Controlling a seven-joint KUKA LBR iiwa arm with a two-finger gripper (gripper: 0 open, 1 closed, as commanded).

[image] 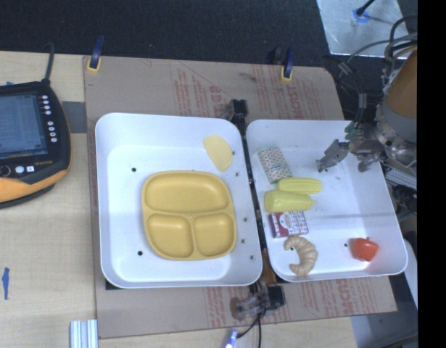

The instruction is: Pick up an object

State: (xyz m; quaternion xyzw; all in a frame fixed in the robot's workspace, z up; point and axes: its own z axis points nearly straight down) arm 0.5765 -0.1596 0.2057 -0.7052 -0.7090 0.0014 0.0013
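My gripper (347,158) hangs over the upper right part of the right bin (368,194), open, with nothing between its fingers. To its left in that bin lie a checkered packet (274,164), a corn cob (299,185) and a yellow-green block (288,201). Lower down are a red-and-white carton (288,224), a croissant (302,254) and a red tomato-like piece (364,249). The left bin (121,158) holds a yellow divided plate (188,214) and a pale yellow chip (218,152).
A tablet in an orange case (23,140) lies on the bench at the left. Clamps (94,53) hold the cardboard sheet at the back. Cables and arm hardware (397,122) crowd the right edge.
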